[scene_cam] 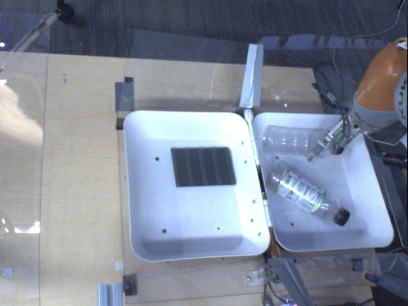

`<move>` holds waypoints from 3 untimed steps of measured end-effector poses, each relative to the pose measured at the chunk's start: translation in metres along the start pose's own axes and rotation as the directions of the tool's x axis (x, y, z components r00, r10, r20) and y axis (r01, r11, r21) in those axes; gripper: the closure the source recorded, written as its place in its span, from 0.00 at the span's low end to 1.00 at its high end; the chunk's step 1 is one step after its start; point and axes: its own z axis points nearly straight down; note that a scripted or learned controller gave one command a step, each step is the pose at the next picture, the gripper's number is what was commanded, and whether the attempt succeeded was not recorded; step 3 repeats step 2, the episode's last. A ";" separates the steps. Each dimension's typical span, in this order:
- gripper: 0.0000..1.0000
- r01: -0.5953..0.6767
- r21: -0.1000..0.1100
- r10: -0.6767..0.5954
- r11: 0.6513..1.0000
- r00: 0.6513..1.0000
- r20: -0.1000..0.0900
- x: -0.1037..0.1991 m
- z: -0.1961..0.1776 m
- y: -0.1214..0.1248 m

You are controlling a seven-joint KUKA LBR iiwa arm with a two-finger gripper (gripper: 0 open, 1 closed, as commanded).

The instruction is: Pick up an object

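The table [76,171] carries two white bins. The left bin [146,228] holds a dark ridged pad [203,166]. The right bin [376,228] holds two clear bottles: one [290,139] at the far side, another with a black cap [305,195] nearer. The claw [328,145] hangs just right of the far bottle, fingers spread, pinching nothing. The pick-up is not yet done; closing and lifting remain.

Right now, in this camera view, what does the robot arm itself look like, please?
The arm enters from the right edge. It is rounded, with a large orange band and a pale grey section next to it. Below that, a grey wrist part narrows to the gripper, slim and metallic grey. Dark cables lie on the bench close behind it.
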 end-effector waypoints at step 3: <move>1.00 0.110 0.008 -0.110 0.994 0.994 0.015 -0.001 -0.012 0.011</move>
